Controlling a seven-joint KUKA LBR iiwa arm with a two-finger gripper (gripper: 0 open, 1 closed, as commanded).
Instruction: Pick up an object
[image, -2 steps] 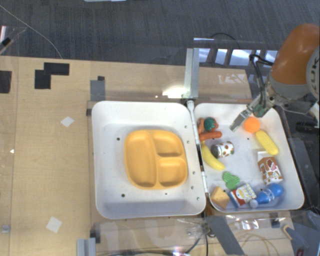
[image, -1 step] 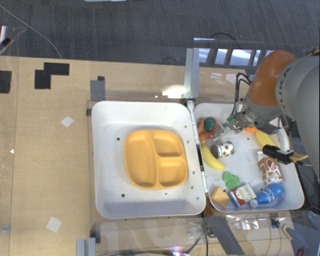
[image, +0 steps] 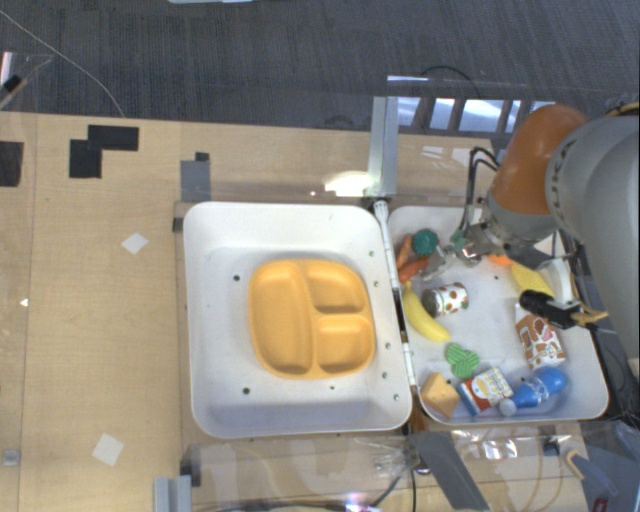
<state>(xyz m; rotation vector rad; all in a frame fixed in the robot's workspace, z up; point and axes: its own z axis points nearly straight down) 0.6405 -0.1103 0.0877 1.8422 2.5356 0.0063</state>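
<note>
Nearest lies a blue plastic bottle in the right white bin; farther off, the gripper hovers beside a small teal ball, grip state unclear.

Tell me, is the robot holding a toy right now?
It cannot be told. The pincer is low in the right bin, beside a teal ball, but its tips are too small and blurred.
</note>
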